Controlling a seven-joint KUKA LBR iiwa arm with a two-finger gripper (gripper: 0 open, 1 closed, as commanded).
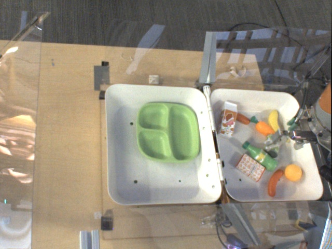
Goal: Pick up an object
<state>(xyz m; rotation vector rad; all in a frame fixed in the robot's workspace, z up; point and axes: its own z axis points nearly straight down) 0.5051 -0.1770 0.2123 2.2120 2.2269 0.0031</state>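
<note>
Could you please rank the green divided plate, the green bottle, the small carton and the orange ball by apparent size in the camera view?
1. green divided plate
2. green bottle and small carton, too alike to separate
3. orange ball

A robotics lab: wooden bench [67, 139], clear shielding panels [21, 113], loose cables [244, 27].

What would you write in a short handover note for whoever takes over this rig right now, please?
Gripper: low in the right bin, just above the green bottle; finger state unclear, nothing seen held.
Right bin items: carton, carrot, banana, patterned box, sausage, orange ball.
Left bin: green divided plate.
Done: arm has reached the objects.
Left: grasp and lift one.
</note>
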